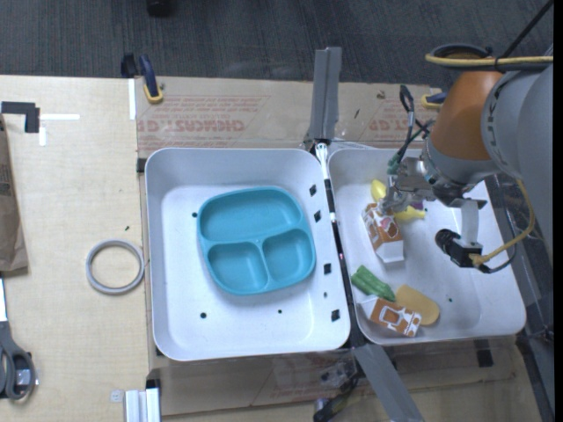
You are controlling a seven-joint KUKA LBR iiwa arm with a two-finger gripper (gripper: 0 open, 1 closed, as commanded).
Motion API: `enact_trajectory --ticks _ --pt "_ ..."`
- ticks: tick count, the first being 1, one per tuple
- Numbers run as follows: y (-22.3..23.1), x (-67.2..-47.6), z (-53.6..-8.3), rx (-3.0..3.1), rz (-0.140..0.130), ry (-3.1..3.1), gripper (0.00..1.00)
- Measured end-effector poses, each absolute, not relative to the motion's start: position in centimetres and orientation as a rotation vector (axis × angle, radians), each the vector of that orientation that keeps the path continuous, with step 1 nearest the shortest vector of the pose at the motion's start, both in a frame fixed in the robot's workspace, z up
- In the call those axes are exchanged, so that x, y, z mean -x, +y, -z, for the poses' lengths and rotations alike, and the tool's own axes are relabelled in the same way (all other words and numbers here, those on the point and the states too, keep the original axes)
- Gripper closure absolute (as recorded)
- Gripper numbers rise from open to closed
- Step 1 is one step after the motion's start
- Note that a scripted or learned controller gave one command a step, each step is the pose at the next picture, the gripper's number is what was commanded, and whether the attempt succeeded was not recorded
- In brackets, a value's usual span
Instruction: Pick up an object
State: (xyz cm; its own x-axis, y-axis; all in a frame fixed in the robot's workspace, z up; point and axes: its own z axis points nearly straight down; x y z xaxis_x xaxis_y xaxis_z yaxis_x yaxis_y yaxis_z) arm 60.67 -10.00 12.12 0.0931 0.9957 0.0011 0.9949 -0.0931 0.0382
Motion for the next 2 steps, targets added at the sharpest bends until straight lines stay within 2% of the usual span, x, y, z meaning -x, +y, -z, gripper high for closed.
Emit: enact_trajectory --ticks 1,2 --pt "-10.0 -60.6 -12.0 -2.304 -0.038 2.098 0.00" --pt "-10.1 -58.0 -10.9 -2.084 -0.038 2.307 0.00"
